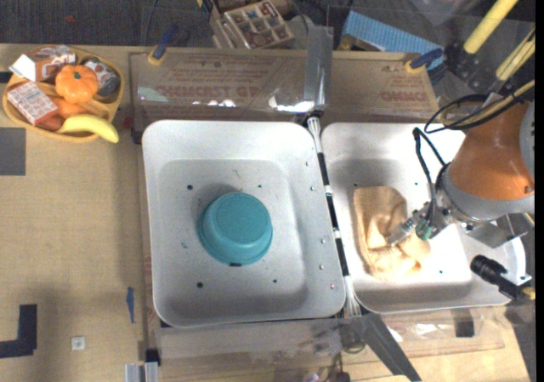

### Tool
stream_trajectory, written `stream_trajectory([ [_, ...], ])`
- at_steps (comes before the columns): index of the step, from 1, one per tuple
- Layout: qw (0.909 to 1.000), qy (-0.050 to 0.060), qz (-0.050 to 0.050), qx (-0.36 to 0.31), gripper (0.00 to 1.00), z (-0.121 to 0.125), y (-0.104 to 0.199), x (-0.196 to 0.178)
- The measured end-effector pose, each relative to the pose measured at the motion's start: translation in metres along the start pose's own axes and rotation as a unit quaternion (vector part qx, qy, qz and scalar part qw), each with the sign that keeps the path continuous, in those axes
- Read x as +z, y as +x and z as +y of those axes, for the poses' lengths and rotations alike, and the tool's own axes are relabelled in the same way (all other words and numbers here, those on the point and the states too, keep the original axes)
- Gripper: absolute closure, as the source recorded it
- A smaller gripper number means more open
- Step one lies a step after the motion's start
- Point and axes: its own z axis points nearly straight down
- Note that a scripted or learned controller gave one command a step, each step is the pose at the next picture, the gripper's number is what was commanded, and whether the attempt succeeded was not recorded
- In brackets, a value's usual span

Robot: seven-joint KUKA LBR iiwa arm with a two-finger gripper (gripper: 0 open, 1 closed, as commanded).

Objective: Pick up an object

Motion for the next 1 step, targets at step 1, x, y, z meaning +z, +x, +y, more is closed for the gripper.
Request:
stream_trajectory([
  [1, 0.9976, 0.009, 0.002, 0.068, 1.0, 0.0632, 0.021, -0.0817],
])
